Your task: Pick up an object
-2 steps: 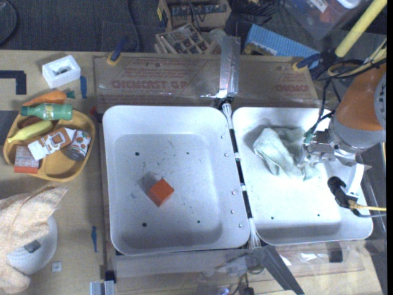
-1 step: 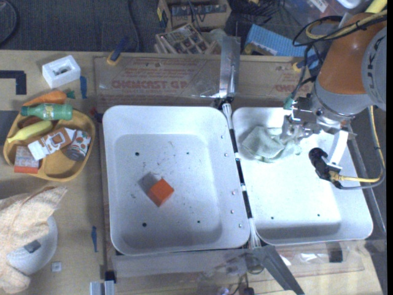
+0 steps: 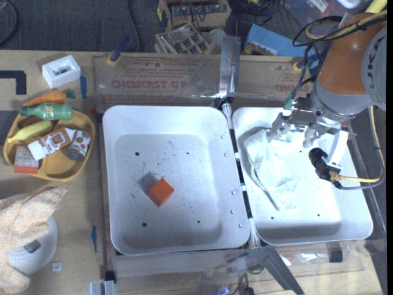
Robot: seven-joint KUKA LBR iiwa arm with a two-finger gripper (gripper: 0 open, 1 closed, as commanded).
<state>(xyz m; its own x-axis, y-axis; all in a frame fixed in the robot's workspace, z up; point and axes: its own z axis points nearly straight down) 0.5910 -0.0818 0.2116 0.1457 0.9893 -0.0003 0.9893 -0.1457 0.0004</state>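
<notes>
orange block [image 3: 162, 192] in left bin [image 3: 123, 128] | claw [image 3: 293, 126] over right bin, well apart | grip state: cannot tell

I counted two white bins: left bin [image 3: 116, 165], right bin [image 3: 356, 223]. One orange block [image 3: 162, 192] lay in the left; one white cloth [image 3: 270, 165] in the right. Off-bin: one yellow bowl [image 3: 58, 168], one green bottle [image 3: 48, 111], one white box [image 3: 61, 70].

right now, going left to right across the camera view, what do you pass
yellow bowl of toy food → left bin → orange block → right bin → white cloth → gripper
</notes>
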